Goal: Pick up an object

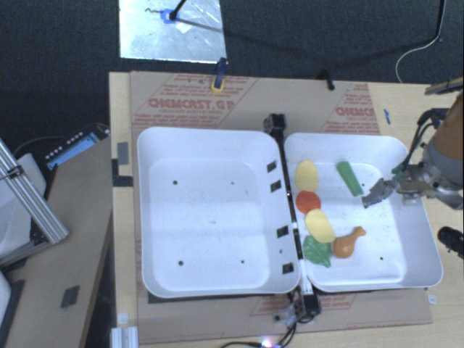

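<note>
Nearest, right bin [413, 270] holding orange gourd-shaped toy [346, 242], leafy green piece [316, 251] and green stick [349, 177]; gripper [377, 193] beside the stick, finger state indiscernible.

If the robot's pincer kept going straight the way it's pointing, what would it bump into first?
Probably the green stick: the pincer points left toward it, and the stick lies just ahead, slightly above that line. Height is unclear, so it might pass over.

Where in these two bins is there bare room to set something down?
The left bin has bare floor from wall to wall. In the right bin, there is free floor along the near wall, right of the orange toy. The toys crowd its left side by the divider: yellow, red, yellow, green. The gripper hangs beside the green stick.
</note>
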`<state>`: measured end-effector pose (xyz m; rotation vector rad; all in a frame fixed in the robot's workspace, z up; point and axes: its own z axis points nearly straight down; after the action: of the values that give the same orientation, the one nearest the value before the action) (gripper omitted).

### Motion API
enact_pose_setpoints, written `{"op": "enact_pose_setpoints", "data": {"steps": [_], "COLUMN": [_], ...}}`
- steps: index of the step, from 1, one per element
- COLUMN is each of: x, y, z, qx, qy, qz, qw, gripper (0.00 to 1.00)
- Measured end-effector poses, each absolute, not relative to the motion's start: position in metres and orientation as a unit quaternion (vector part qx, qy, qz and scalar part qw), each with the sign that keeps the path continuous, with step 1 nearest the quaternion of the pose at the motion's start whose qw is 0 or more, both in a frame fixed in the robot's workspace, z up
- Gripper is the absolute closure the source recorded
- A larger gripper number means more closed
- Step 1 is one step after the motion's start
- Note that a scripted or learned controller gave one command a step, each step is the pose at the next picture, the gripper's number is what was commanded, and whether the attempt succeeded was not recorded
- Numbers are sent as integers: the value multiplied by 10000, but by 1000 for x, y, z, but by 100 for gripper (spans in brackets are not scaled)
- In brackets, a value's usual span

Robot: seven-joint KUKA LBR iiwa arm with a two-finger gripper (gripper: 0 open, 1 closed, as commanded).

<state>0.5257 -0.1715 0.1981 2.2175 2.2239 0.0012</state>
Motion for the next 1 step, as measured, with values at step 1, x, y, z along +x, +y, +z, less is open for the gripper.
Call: {"op": "enact_pose_setpoints", "data": {"steps": [1], "x": [531], "y": [-105], "z": [85], "qx": [7037], "qy": [7104], "qz": [-8], "qw": [-45], "gripper": [0]}}
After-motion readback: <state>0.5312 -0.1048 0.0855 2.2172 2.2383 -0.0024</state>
